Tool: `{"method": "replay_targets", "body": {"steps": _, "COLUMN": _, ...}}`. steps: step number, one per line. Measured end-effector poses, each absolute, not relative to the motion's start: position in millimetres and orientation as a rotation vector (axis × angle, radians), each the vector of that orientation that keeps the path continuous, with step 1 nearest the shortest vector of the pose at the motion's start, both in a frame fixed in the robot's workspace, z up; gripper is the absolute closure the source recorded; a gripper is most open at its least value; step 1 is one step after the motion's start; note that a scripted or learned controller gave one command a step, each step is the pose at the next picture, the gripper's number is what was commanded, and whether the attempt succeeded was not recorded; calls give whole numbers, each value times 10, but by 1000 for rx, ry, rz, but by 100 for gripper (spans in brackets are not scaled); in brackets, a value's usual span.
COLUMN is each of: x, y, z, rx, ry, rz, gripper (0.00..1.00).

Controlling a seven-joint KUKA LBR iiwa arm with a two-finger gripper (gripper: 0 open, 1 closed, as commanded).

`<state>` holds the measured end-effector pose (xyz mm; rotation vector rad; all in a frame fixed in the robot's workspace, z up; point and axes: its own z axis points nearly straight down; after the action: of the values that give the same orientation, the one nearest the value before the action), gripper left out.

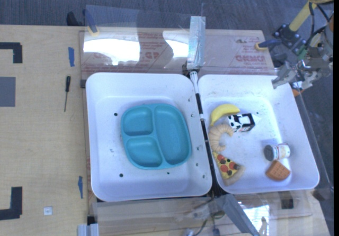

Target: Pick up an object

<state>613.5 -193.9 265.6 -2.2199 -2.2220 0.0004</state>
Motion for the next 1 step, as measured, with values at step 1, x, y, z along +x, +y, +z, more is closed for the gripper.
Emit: {"method": "replay_targets", "body": {"steps": 1, "x": 6067, "y": -1536, "z": 1287, "rx": -2221, "ry": -2227, "rz": -4, "gripper": 0}}
